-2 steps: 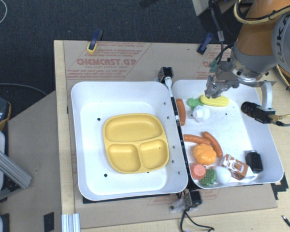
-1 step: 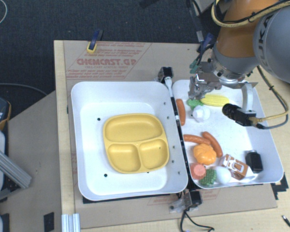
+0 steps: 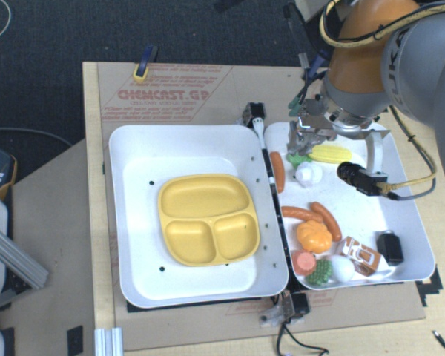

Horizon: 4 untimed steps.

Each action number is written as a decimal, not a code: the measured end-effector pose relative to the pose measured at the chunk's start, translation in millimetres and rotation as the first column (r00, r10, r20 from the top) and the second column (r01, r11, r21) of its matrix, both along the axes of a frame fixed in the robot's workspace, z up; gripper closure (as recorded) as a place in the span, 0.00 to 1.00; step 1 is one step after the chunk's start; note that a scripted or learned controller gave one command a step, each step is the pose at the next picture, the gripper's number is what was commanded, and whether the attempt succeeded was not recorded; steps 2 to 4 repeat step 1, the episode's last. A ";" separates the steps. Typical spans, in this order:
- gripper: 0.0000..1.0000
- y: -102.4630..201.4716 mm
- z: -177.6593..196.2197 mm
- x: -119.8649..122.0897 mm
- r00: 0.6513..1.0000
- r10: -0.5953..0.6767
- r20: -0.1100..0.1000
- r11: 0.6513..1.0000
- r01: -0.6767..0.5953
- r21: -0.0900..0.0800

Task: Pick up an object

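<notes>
The bench (image 3: 170, 87) is viewed from one fixed camera above, angled downward at a slant; both white bins (image 3: 126, 199) are framed, the arm (image 3: 400, 43) entering from the right.

The two bins (image 3: 133, 199) are white, and the tray (image 3: 208, 219) with three parts in the left one is yellow. In the right bin (image 3: 408, 228) the corn (image 3: 331, 154) is yellow, the sausages (image 3: 325, 215) and the hot dog (image 3: 277, 170) are red-orange, the round fruit (image 3: 314, 236) is orange, the broccoli (image 3: 322, 271) is green and a small block (image 3: 389, 246) is black. The arm (image 3: 423, 58) is grey with an orange band (image 3: 367, 39), and the board (image 3: 170, 95) under the bins is tan with red letters
</notes>
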State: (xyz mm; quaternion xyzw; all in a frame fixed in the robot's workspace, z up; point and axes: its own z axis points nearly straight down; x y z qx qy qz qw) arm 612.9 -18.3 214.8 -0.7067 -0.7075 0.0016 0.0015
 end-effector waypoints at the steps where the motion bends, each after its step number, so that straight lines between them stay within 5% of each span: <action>1: 1.00 4.4 20.5 0.7 1.000 0.000 0.009 1.000 0.000 0.000; 4: 1.00 4.4 20.5 0.7 1.000 0.000 0.009 1.000 0.000 0.000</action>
